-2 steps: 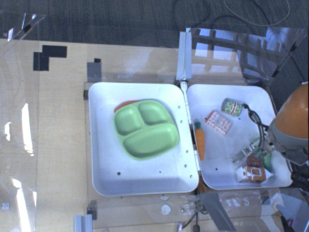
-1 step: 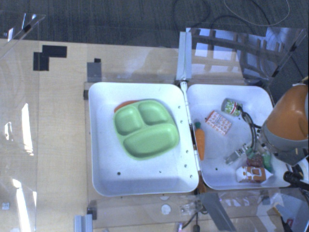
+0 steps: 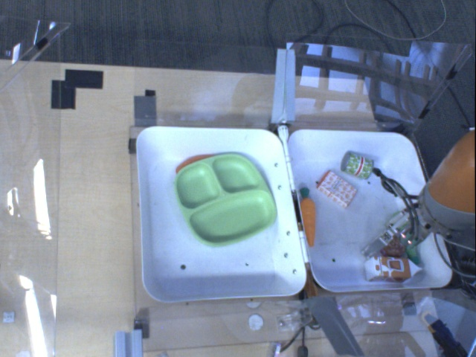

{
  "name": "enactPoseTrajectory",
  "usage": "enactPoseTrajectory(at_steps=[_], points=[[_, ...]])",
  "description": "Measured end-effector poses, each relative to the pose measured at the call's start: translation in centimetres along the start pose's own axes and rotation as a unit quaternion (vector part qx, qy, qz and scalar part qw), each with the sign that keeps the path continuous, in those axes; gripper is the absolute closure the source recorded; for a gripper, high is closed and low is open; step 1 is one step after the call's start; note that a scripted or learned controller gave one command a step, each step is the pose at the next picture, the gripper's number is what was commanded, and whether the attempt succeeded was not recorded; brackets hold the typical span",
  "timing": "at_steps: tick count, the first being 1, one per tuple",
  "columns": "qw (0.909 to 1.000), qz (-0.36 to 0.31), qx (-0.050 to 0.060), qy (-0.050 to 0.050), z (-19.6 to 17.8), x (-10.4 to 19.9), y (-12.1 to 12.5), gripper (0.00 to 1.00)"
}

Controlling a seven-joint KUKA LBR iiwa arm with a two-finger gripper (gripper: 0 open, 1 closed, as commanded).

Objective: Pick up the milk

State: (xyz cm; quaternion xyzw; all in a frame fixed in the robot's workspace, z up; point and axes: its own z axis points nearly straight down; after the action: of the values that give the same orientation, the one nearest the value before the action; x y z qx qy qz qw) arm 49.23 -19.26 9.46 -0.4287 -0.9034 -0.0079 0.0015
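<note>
On the wooden surface (image 3: 89, 199), the left bin (image 3: 160, 274) holds a green divided plate (image 3: 225, 198), with a sliver of something orange showing at its upper left edge. Across the divider, a carrot (image 3: 308, 218) lies along the left wall of the right bin (image 3: 331, 270). Next come a small patterned packet (image 3: 337, 188) and a green-and-white can (image 3: 358, 165), both toward the far side.

The milk (image 3: 389, 268), judging by its shape a small brown-and-white carton, lies in the near right corner of that bin, close against the front wall. The pincer (image 3: 393, 236) hangs just above and beside it; whether its fingers are spread or closed cannot be made out, and nothing shows between them. So the step looks like the approach or descent, with the grasp not yet made.

The next move calls for settling squarely over the carton. The corner is tight: walls near on two sides, and a green object just beside it. The bin's middle floor offers freer room.
</note>
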Motion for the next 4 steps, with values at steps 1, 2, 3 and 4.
enactPoseTrajectory(at_steps=[1, 2, 3, 4], points=[[0.9805, 0.196, 0.002, -0.008, -3.4, 0.3, -0.1, 0.0], [0.994, 0.109, 0.002, -0.01, 0.6, 2.4, 1.8, 0.0], [0.9943, 0.107, 0.0, -0.002, 0.4, 1.0, 0.9, 0.0], [0.9682, 0.25, 0.002, -0.009, -3.0, 2.2, 1.5, 0.0]])
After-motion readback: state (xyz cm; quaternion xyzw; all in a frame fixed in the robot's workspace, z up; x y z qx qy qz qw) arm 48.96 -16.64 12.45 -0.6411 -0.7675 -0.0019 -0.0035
